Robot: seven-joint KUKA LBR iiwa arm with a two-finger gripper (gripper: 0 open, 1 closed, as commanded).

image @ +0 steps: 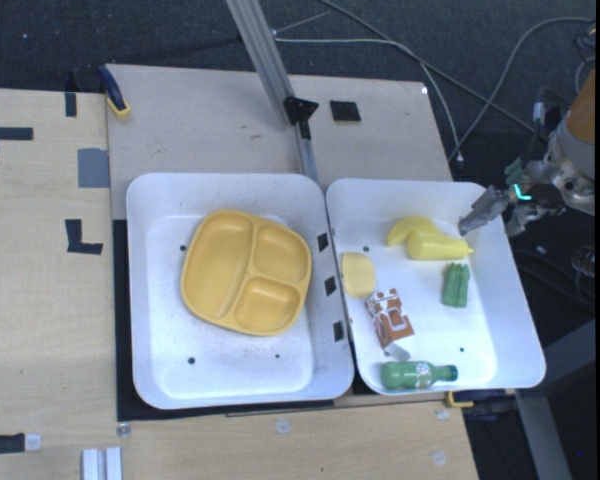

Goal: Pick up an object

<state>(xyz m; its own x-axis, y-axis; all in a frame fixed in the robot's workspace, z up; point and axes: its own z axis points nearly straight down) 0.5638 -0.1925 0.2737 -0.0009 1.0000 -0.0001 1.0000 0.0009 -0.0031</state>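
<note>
**Banana toy waits as the arm lines up**

Banana toy [427, 238], yellow and curved, lies at the back of the right bin [515, 308], just beside the green block [455, 284]. The gripper [498, 213] hovers at the bin's right rim, fingers apart and nothing between them. This looks like the approach step! Next, I'd say, it must swing in over the toy, drop and close. Smooth, rounded plastic there, so it may slip. The yellow tray [246, 271] sits alone in the left bin [150, 268].

White bins [145, 268] hold a yellow tray [246, 271], a green bottle [417, 374] and an orange-and-white packet [389, 317].
</note>
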